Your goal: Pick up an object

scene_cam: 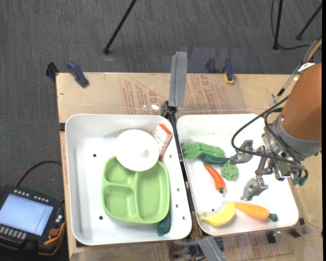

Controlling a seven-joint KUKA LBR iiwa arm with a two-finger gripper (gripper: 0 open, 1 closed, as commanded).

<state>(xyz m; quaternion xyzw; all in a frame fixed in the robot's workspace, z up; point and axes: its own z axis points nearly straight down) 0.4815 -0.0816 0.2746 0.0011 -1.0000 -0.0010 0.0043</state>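
My gripper (248, 173) hangs over the right bin (285, 203), below the grey wrist and its orange band. Its two metal fingers (254, 188) stand apart, open, with nothing between them. Just left of it lies a small broccoli (230, 171). A red chili pepper (214, 178) lies further left. An orange carrot (254, 210) and a yellow banana (219, 215) lie near the bin's front wall, below the gripper. A leafy green vegetable (201, 149) and a dark green piece (213, 159) lie at the bin's upper left.
The left bin (76, 173) holds a green divided tray (136, 193), a white round plate (137, 149) overlapping its top, an orange and white carton (163, 137) against the right wall, and a dark green item (163, 227) at the front. A tablet (23, 213) sits at lower left.
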